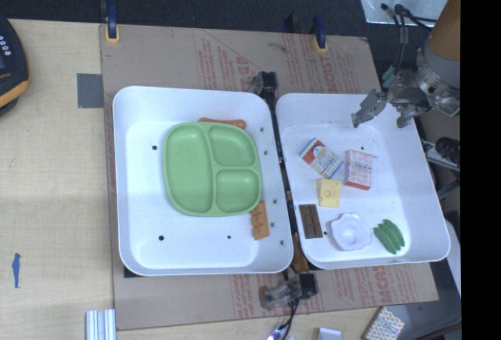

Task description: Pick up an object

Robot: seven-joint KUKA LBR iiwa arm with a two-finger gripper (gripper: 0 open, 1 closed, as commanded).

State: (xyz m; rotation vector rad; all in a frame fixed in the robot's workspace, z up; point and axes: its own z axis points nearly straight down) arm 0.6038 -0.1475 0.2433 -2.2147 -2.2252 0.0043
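Object to pick: none is named, so any loose piece in the right bin (427, 197) would serve. Nearest the camera there lie a green pea pod (389, 236), a white egg-shaped piece (347, 231) and a brown bar (310, 221); all look like light, stiff toy food, likely smooth and apt to slip. Beyond them sit a yellow cheese block (329, 193), a red-and-white packet (360, 169) and a small printed carton (321, 158). The cheese block seems the easiest: compact, with flat sides to pinch from above.

The left bin (129, 174) holds a green divided plate (212, 169), wide and shallow, awkward to grip except at its rim, with a brown wafer (259, 221) just beside its near edge and an orange piece (223, 123) peeping behind it.

Farthest, the gripper (385, 110) hovers over the right bin's back corner, jaws spread wide and holding nothing, well apart from the items.
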